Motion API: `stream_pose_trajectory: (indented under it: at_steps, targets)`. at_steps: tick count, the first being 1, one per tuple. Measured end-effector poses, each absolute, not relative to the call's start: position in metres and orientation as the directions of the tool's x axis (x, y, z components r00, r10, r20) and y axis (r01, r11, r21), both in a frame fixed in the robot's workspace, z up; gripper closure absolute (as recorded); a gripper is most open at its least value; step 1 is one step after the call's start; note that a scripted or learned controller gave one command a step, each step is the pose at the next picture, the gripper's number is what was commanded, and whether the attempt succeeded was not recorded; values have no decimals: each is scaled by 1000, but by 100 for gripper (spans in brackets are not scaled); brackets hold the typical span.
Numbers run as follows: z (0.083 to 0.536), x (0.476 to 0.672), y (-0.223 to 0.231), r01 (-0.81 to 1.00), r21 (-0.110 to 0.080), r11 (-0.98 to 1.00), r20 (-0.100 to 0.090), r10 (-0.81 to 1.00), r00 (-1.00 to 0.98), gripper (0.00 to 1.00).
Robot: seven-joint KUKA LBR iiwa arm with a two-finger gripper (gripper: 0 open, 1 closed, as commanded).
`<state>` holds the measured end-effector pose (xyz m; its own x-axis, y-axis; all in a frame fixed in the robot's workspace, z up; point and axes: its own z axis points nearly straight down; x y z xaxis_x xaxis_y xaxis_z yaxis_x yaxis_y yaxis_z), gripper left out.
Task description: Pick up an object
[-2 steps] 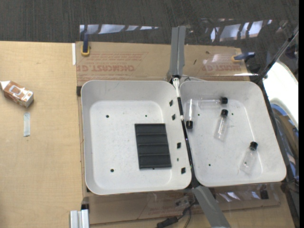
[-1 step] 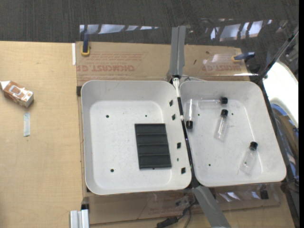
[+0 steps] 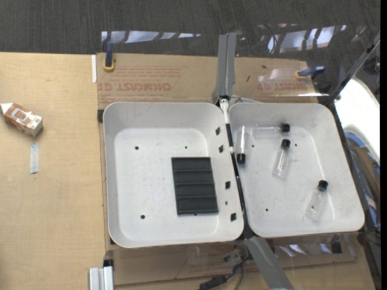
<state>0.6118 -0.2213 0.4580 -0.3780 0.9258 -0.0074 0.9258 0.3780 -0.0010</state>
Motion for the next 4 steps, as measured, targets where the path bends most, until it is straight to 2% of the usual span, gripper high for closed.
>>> stream_pose_trajectory:
  at_steps: [1, 2, 3, 4]
  targets:
    - [458, 612, -221, 926, -1, 378, -7, 926, -378, 0]
    - [466, 613, -221, 925, -2, 380, -9, 925, -380, 100]
    - [466, 613, -221, 925, -2, 380, -9, 925, -380, 0]
    - [473, 615, -221, 924, -3, 382, -11, 924, -382, 100]
